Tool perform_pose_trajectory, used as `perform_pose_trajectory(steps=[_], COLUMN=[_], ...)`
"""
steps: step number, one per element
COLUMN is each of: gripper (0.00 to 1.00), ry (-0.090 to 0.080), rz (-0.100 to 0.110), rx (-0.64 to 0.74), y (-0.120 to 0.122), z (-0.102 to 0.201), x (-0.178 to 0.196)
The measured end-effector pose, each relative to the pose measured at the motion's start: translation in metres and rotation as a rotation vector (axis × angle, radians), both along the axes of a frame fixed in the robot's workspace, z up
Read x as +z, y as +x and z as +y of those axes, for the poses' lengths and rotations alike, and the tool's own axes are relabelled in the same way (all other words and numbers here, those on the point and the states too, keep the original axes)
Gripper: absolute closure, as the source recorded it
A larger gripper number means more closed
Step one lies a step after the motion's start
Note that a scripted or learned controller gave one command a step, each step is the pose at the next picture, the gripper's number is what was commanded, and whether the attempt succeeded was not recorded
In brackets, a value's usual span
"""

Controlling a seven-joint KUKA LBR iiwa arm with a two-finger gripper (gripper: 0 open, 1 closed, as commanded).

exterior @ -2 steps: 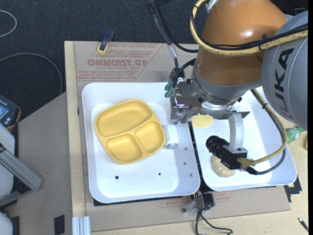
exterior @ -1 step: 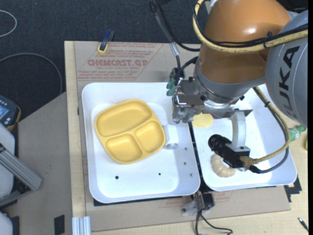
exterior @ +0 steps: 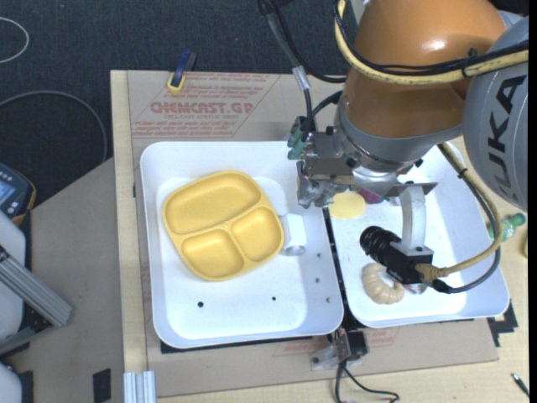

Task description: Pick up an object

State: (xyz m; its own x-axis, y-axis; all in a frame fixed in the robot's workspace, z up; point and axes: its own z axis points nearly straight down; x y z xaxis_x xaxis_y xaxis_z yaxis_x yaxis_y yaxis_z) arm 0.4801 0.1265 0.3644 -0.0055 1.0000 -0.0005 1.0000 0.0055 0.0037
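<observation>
The claw is lowered at the divider between the bins, just right of the yellow tray; its state cannot be told. A cream toy and yellow disc lie further right; the divider could be struck

Divided tray sitting in left bin, small clear piece lying just right of it, ridged lump resting in right bin at lower centre, gripper hanging over the bins' shared edge

Red print on the brown board — seemingly "CHEMCAST GP"; arm shows "UK".
</observation>
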Motion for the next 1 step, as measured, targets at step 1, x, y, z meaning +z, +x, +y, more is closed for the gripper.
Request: perform_pose_trajectory(steps=[1], gripper=[1.0], ry=[0.0], rz=[-0.002], rx=[0.002], y=[0.0004], z=[0.0006], x=[0.0101])
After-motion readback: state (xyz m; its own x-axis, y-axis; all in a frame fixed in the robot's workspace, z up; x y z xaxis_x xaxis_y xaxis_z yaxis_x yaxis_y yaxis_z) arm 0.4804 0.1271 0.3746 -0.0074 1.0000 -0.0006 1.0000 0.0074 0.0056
